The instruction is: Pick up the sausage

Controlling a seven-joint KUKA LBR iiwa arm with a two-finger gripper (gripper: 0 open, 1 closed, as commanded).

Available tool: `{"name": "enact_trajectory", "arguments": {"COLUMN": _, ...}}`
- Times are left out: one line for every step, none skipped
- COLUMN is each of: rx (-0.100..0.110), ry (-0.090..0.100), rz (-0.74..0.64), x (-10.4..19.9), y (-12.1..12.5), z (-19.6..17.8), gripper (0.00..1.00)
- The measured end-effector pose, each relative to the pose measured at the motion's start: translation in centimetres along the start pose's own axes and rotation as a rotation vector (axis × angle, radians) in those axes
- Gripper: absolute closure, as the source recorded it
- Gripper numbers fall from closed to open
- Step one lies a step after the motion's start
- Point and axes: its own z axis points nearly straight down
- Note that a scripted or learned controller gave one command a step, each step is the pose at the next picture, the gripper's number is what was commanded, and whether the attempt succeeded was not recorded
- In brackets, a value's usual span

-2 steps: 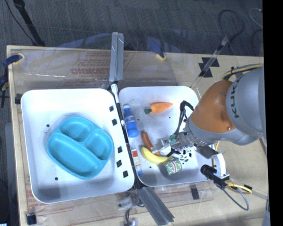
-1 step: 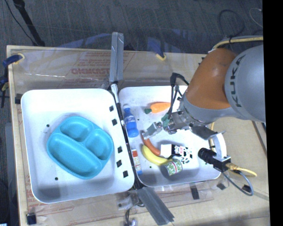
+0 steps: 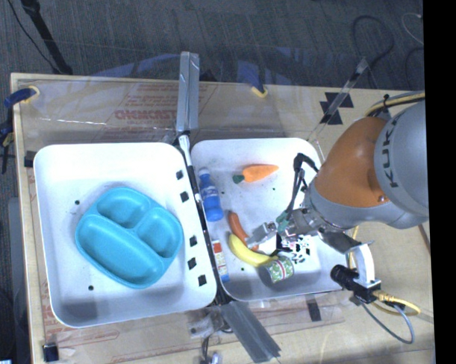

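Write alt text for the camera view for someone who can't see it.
A grey and orange robot arm's gripper hangs low over the right bin, beside a sausage, banana, small can, carrot and blue bottle. The left bin holds a blue divided plate.

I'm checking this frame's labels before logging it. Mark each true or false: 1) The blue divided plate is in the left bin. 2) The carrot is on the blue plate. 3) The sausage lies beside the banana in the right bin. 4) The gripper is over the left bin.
1) True: the blue divided plate sits in the left bin.
2) False: the carrot lies in the right bin.
3) True: the sausage lies right by the banana.
4) False: the gripper is over the right bin.
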Motion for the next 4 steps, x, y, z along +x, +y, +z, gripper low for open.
{"name": "enact_trajectory", "arguments": {"rx": -0.002, "ry": 0.000, "rz": 0.198, "x": 6.1, "y": 4.1, "z": -7.9, "gripper": 0.00}}
{"name": "enact_trajectory", "arguments": {"rx": 0.001, "ry": 0.000, "rz": 0.295, "x": 2.3, "y": 0.3, "z": -4.1, "gripper": 0.00}}
{"name": "enact_trajectory", "arguments": {"rx": -0.003, "ry": -0.001, "rz": -0.045, "x": 5.4, "y": 7.6, "z": -6.1, "gripper": 0.00}}
{"name": "enact_trajectory", "arguments": {"rx": -0.003, "ry": -0.001, "rz": 0.033, "x": 1.7, "y": 1.6, "z": -12.1, "gripper": 0.00}}
